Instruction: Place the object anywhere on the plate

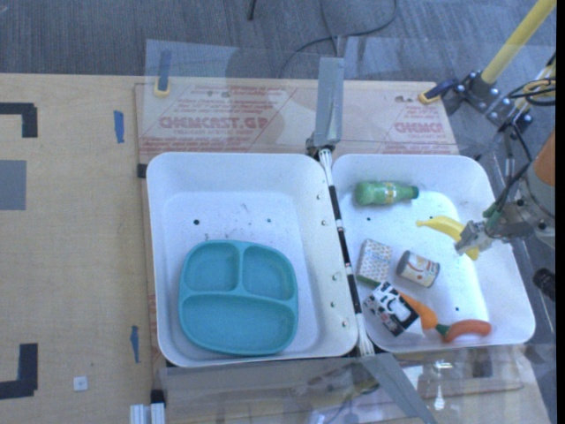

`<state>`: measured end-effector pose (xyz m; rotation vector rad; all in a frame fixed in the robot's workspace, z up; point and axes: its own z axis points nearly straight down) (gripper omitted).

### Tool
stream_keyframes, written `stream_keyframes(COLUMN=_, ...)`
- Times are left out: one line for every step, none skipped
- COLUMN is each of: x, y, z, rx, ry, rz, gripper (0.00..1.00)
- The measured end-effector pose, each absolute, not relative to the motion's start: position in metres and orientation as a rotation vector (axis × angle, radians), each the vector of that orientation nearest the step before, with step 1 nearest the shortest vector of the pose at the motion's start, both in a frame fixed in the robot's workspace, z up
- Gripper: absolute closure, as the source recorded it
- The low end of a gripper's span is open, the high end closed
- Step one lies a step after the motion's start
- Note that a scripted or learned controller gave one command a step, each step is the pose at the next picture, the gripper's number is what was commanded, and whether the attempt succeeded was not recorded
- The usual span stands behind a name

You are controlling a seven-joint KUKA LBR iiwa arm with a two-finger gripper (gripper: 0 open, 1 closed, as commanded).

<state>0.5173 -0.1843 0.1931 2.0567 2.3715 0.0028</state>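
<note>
The banana (pixel 442 227) lies in the right bin (pixel 494 193), just left of the gripper (pixel 470 239); whether the gripper is apart or together cannot be told. Nearer lie a can (pixel 418 268), a patterned box (pixel 375 261), a black-and-white carton (pixel 388 307) and a carrot (pixel 422 312). A green bottle (pixel 385 193) lies farther. The teal plate (pixel 237 296) sits in the left bin (pixel 168 237).

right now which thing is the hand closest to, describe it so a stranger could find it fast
Start at the right bin, the one crowded with small items. Go to its right side, where the hand comes in over the rim. Beside it lies the banana, the only plain yellow curved piece, below the green bottle and above the small can.
</note>
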Motion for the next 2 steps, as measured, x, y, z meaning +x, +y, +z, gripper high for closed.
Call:
stream_keyframes(x=0.521, y=-0.116, z=0.291, rx=1.9, ry=2.498, rz=0.001, gripper=1.0)
stream_keyframes(x=0.48, y=-0.091, z=0.343, rx=2.184, ry=2.254, rz=0.0, gripper=1.0)
